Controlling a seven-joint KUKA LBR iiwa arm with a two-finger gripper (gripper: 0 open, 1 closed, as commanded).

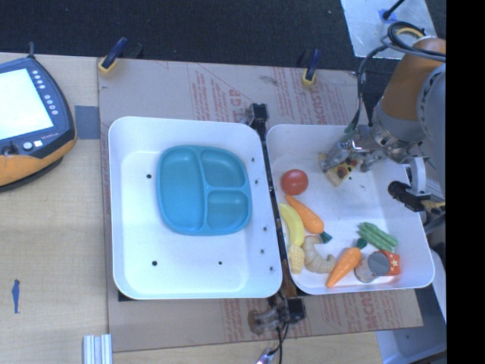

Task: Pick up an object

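Arm (413, 89) comes in from the right, grey with an orange band, wrist bent down over the right bin (303, 139). Gripper (339, 167) sits low in that bin's upper part, a small brownish-yellow item (341, 173) right at its tip; can't tell if it's gripped or just touching, and the tip is too cluttered to say more about the gripper's state.

Right bin contents: tomato (295, 181) near the left wall, well apart from the gripper. Below it a carrot (305, 215) lying diagonally, beside a banana (292, 226) along the left wall. Corn (296, 258) under the banana, touching a pale curled piece (318, 261). Second carrot (344, 266) tilted near the front wall. Green beans (377, 236) toward the right, above a grey round thing (377, 265) and a red piece (392, 263) at the front right corner.

Left bin (121, 203) holds a blue divided plate (204, 189), three compartments, lying flat toward the back.

Tablet (30, 120) with an orange case on the bench far left. Blue-yellow clamps (112, 56) at the cardboard's back edge.
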